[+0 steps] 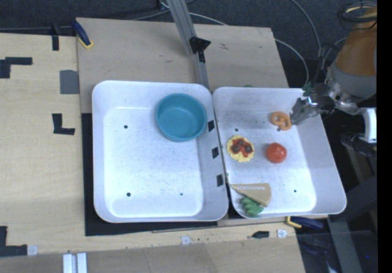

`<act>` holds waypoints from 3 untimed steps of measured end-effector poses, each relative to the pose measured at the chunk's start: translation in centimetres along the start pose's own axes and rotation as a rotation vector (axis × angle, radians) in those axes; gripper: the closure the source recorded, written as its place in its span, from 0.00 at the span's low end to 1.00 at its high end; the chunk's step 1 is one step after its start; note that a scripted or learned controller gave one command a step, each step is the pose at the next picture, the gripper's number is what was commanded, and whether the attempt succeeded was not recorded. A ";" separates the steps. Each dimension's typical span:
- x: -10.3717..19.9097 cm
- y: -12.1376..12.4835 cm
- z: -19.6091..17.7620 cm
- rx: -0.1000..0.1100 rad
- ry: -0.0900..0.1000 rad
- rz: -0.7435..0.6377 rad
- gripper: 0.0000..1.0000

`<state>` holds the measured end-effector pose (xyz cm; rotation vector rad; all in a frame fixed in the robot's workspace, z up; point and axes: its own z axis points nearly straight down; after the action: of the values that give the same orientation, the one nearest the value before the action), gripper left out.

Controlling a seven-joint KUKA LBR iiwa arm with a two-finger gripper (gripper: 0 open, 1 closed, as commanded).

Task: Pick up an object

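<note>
Tool hovering at the right bin's far edge

The tool (301, 111) is sitting just beside the pretzel (281, 120) in the right bin (318, 168); its grip state is impossible to tell; a tomato (276, 153) is lying nearby.

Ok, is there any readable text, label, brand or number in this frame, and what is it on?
None can be read. No print shows on the blue bowl, the two white bins or the toy foods. The sandwich wedge carries a pale strip along its top edge, too small and blurred to tell.
</note>
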<state>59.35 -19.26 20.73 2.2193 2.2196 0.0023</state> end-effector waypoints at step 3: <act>10.0 -0.4 -5.5 0.003 0.002 -0.003 1.00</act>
<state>58.96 -9.23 26.24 2.2184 2.2253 0.0011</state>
